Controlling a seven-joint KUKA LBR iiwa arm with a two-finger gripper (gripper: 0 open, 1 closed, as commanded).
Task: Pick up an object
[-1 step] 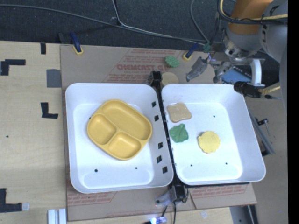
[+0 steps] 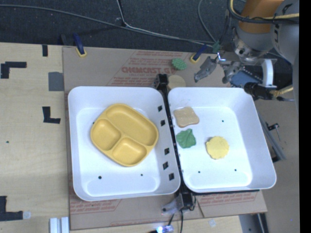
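Observation:
The right bin [image 2: 252, 130] holds three small things: a tan bread-like slice [image 2: 185, 116], a green leafy piece [image 2: 186, 139] just below it, and a yellow round piece [image 2: 217, 147] toward the middle. My gripper [image 2: 216, 74] hangs above the bin's back edge, up and to the right of the tan slice. Its two fingers are spread open, and nothing sits between them.
In the left bin [image 2: 82, 106] lies a yellow divided plate [image 2: 124, 134]. Behind the bins, a small green piece [image 2: 179, 63] and a pale round disc [image 2: 176, 81] rest on the cardboard. Cables run across the dark back area.

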